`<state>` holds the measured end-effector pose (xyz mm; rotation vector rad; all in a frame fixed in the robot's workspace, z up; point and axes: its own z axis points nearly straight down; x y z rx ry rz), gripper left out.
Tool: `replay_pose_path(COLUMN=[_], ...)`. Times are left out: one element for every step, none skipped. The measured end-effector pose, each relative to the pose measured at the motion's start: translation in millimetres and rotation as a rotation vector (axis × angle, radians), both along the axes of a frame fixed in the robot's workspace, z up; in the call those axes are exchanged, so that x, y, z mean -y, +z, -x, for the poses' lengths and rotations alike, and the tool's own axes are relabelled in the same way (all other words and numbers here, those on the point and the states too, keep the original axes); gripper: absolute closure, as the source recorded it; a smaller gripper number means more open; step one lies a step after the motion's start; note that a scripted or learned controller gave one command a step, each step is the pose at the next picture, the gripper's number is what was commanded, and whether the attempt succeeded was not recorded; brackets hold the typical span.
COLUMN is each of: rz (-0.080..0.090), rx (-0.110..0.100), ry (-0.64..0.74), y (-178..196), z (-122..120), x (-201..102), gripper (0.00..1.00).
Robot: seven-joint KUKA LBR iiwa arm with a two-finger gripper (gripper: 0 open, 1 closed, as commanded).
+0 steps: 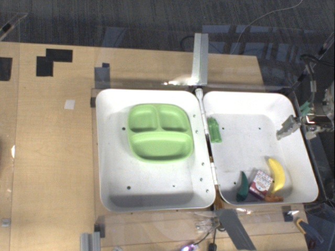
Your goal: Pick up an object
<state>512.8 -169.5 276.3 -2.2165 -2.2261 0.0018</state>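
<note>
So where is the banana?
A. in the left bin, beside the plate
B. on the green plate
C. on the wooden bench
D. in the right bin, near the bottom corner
D: the banana lies in the right bin near its lower right corner, beside a small box; the green plate sits in the left bin.

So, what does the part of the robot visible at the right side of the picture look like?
Little of it can be seen. At the right bin's far right rim there is a small grey metallic piece, the gripper, slim and angular. Behind it sits darker hardware with a small green spot and thin dark cables running upward. The picture is too coarse to make out markings.
</note>
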Motion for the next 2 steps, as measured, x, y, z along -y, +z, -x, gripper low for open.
replay_pose_path(rz=[0.0,-0.002], rx=[0.0,-0.001], ry=[0.0,0.088], y=[0,-129], z=[0,25], x=[0,29], gripper=[0.0,0.0])
